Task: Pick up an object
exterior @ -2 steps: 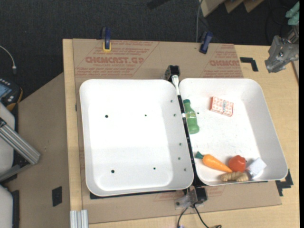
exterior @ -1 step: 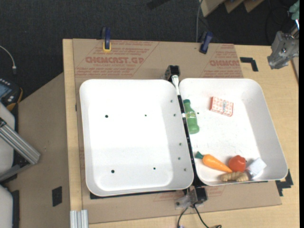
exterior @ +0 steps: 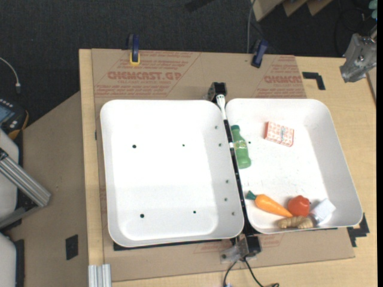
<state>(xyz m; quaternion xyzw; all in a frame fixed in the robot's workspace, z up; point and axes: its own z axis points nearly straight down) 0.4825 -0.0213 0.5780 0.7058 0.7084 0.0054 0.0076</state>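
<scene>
Two white bins are sitting side by side on the counter (exterior: 179, 70), which is covered with brown cardboard. The left bin (exterior: 167, 172) is showing a plain white floor with a few small dark dots.

The right bin (exterior: 335, 154) is holding all the things. A green bottle (exterior: 240, 147) is lying against its left wall, right by the place where the two bins are meeting. A small pink and white box (exterior: 279, 134) is lying flat near the back, a little apart from the bottle. Down at the front, an orange carrot (exterior: 270, 205) is lying on its side. A red tomato (exterior: 299, 205) is sitting just beside the carrot's thin end. A brown ginger root (exterior: 295, 222) is lying in front of them, touching the tomato. A small white piece (exterior: 324, 211) is sitting by the tomato, near the front right corner.

A grey metal part of the gripper (exterior: 358, 57) is hanging at the far right, above the counter and well apart from everything in the bins. I cannot tell if it is clenched or let go.
</scene>
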